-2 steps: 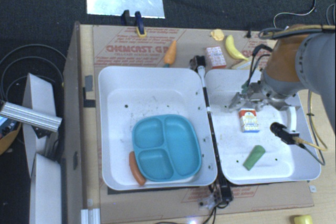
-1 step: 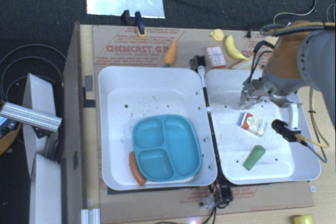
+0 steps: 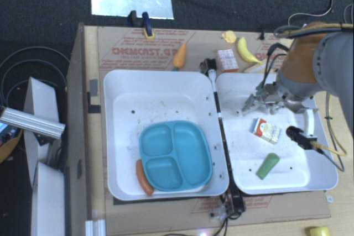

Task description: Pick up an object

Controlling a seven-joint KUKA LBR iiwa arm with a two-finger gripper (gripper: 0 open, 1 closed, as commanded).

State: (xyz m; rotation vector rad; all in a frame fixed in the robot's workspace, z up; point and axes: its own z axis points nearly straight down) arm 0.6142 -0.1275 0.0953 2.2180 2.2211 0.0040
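White-and-orange small carton [image 3: 266, 130], print unreadable, lies mid right bin [image 3: 321, 177]; one green block [image 3: 267, 166] nearer that bin's front edge. Gripper [image 3: 255, 101] hangs over the bin's back-left part, apart from the carton; finger spread: cannot tell. Left bin [image 3: 119, 119]: one blue divided tray [image 3: 175, 155], one sausage [image 3: 144, 177] at its front-left. Cardboard behind reads "CHEMCAST" [image 3: 140, 52].
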